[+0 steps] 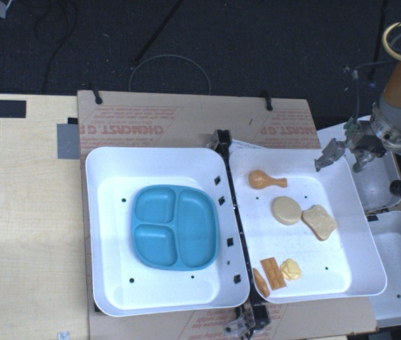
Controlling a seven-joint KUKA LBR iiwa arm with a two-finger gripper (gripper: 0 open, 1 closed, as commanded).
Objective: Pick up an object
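Tan toast slice (319, 222) lies flat in right bin (360, 211); jaws' state unclear.

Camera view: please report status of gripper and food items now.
Gripper above right bin's far right corner, holding nothing. Drumstick, cookie, bread slice lie untouched. Path clear.

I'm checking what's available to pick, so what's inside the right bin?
Inside the right bin: a drumstick, a round cookie, a bread slice, and small pieces near the front. Whatever lies beneath them is covered.
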